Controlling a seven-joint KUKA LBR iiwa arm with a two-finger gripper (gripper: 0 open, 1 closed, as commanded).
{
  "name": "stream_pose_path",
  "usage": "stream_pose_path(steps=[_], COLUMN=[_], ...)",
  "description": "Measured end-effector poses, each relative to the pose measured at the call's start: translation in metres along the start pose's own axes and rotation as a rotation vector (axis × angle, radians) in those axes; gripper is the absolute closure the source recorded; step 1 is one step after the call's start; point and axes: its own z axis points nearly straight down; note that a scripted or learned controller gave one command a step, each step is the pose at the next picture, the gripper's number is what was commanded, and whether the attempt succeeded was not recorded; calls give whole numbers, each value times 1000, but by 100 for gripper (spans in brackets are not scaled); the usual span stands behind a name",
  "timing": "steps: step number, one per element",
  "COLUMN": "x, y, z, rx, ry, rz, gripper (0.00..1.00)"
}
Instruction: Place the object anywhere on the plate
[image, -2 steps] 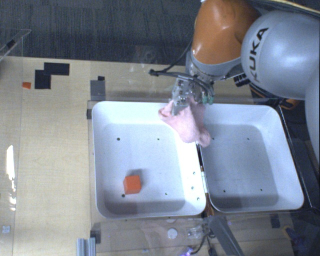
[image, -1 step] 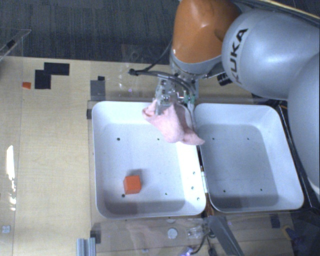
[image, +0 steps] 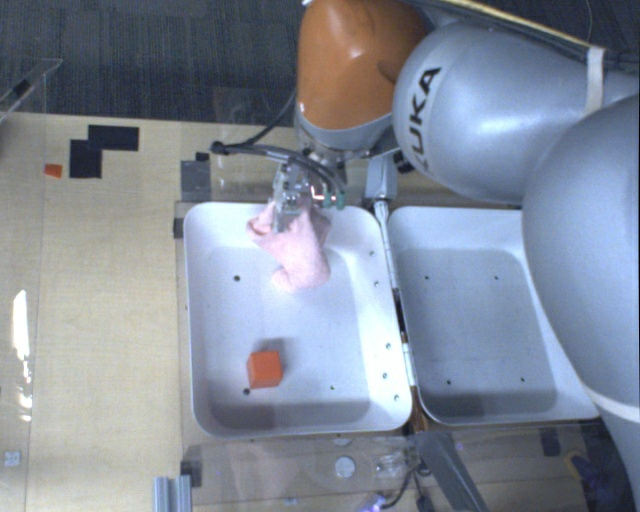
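Note:
A soft pink object, crumpled like a cloth or a soft toy, hangs over the back part of the left bin. Its top end sits between the fingers of my gripper, which is shut on it just inside the bin's back wall. The lower end of the pink object droops toward the bin floor, and I cannot tell whether it touches. A small orange block lies on the floor of the same bin, toward the front left, well apart from the gripper.
The right bin stands beside the left one, and the arm's grey body overhangs its back and right side. Black shapes and a small orange mark lie on the bench at the far left.

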Motion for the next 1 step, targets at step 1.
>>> stream_pose_path(steps=[1], x=[0], y=[0], z=[-1], rx=[0], ry=[-1], rz=[0], gripper=[0])
